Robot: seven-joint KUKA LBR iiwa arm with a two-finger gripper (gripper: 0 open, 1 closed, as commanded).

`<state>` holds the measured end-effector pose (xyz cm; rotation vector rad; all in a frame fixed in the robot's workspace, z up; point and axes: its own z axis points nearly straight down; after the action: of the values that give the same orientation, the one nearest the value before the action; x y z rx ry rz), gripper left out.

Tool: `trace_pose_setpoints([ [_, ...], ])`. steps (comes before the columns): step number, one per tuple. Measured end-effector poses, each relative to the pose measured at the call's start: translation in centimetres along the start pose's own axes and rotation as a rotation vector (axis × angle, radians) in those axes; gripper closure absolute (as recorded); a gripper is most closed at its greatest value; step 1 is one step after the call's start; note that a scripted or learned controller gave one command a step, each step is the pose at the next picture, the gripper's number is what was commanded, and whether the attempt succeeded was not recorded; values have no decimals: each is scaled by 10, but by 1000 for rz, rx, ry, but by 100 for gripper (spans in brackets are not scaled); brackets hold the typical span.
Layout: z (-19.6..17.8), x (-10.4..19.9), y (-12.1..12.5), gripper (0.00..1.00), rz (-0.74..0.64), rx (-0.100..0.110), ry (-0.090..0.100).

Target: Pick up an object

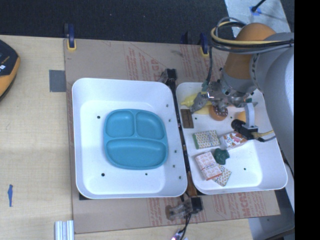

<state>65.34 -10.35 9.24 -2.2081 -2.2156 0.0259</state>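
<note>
Your gripper [214,100] hangs at the right bin's [260,181] upper edge, state impossible to tell. The small packets [210,165], lower centre of that bin, look light and flat; pinch across a raised edge.

A robotics lab: clamped cardboard [150,59] on a bench [35,134], two bins [80,134].

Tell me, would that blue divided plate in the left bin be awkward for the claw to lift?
Probably. The blue plate looks like stiff moulded plastic, so it should not flop. It lies flat on the left bin, wide and low, leaving little edge to pinch. Its smooth, glossy look suggests it might slip, though it seems unlikely to roll.
</note>
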Motion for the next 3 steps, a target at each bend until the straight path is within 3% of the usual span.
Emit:
trace_pose_setpoints([
  [3, 0, 6, 0, 0, -1, -3, -3],
])
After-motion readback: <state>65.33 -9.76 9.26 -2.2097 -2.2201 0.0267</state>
